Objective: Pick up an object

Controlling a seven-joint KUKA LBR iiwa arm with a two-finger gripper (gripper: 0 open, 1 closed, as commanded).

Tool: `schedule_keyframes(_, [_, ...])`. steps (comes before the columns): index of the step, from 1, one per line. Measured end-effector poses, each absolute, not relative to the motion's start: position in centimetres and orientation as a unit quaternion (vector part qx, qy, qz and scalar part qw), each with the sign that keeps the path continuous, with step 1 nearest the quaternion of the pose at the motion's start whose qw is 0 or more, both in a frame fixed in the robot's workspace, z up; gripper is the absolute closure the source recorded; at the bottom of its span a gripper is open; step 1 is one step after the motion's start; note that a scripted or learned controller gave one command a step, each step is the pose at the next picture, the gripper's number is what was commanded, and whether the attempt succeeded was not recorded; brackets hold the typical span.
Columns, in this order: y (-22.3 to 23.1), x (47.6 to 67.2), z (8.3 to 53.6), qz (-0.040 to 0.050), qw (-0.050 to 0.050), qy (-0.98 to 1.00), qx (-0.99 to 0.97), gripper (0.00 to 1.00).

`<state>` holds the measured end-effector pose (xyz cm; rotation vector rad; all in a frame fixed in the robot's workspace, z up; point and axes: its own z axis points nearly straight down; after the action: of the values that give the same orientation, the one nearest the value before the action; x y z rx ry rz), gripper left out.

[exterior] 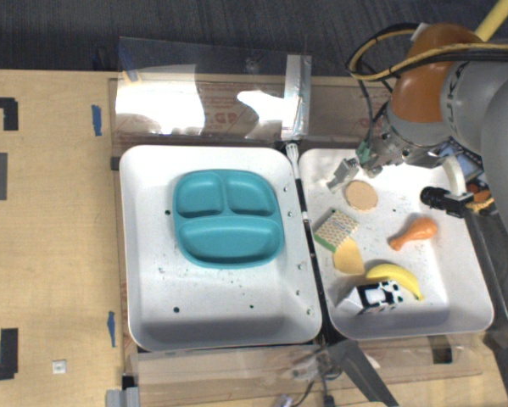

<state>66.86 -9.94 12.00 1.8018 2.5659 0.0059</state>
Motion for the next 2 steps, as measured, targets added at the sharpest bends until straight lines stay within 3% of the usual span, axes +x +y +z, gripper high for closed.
schedule_keyframes(1, [-11.7,63.0,8.7,0.0005,0.002,0.831,0.556,0.0])
schedule_keyframes(2, [-11.5,63.2,9.9,0.0025,0.005,0.832,0.555,1.0])
